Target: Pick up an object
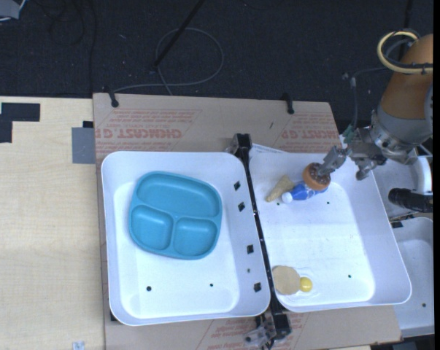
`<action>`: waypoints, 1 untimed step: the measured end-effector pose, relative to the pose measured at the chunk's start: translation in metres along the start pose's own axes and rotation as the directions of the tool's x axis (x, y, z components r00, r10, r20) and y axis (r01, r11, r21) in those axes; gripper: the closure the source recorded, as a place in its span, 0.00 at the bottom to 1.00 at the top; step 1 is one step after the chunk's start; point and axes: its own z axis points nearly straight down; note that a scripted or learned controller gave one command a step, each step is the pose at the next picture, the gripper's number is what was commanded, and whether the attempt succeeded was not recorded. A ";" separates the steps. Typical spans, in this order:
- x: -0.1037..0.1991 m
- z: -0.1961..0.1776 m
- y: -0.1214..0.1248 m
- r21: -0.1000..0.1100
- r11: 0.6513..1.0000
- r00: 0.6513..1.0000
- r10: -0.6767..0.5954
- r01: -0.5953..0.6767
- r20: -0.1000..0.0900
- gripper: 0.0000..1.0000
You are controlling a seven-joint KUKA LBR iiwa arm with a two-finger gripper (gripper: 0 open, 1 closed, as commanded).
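My gripper (349,165) hangs over the far right corner of the right bin (365,224), below the grey wrist and orange band. Its two fingers stand apart, open, with nothing between them. The left fingertip (332,160) is right beside a small orange-brown round object (317,176), which lies in a cluster with a blue-and-white piece (300,192) and a tan cone-shaped piece (279,189). Near the bin's front left lies a tan disc (284,278) with a yellow ball (305,285) touching it.
The left bin (125,283) holds a blue divided plate (175,214). A black divider (252,224) runs between the two bins. Cardboard (205,126) lies under them, and cables cross the dark floor behind. A black fitting (413,197) sits just right of the right bin.
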 end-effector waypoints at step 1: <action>0.000 -0.008 0.003 -0.013 1.000 1.000 -0.001 0.001 0.002 0.00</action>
